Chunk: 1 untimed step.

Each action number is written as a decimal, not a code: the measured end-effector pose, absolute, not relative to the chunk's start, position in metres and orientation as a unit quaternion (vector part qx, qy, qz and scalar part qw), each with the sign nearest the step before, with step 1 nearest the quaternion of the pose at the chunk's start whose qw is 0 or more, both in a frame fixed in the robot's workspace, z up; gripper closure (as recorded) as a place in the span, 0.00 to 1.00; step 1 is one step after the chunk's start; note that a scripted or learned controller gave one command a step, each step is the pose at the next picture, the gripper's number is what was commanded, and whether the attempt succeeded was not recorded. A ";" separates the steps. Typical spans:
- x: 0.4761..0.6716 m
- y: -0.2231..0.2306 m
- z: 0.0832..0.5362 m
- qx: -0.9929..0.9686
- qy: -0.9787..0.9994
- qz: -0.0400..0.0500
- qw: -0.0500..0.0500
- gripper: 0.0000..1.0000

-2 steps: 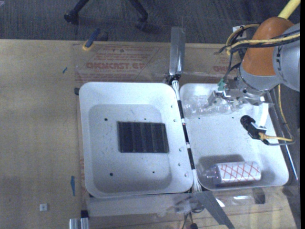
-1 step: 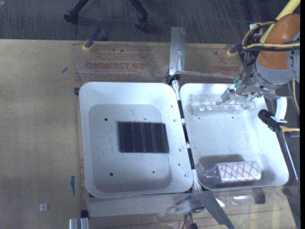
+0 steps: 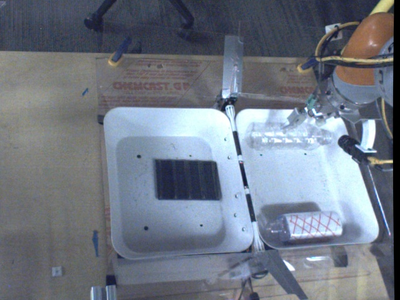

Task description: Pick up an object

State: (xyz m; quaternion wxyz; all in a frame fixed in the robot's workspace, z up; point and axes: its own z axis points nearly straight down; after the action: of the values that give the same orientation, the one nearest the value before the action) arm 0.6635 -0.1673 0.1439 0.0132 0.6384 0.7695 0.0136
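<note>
Two bottles point(image 3: 289, 137) point(image 3: 307, 225) in right bin point(image 3: 350, 186)

Dim, soft focus; mild glare on white bins point(image 3: 119, 167).

the arm point(image 3: 369, 49) is cut off by the right edge, so its upper links are out of sight. the gripper point(image 3: 304, 114) overlaps the clear plastic bottle point(image 3: 290, 136); contact between them cannot be resolved. the chair base point(image 3: 140, 5) is cropped by the top edge. print on the patterned tube point(image 3: 309, 225) is illegible.
</note>
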 end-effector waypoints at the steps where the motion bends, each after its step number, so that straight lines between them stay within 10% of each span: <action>1: 0.671 -0.159 0.135 0.547 0.837 0.012 0.020 0.00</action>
State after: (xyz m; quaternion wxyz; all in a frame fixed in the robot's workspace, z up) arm 0.6706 -0.1585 0.1347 0.0204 0.5466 0.8371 0.0116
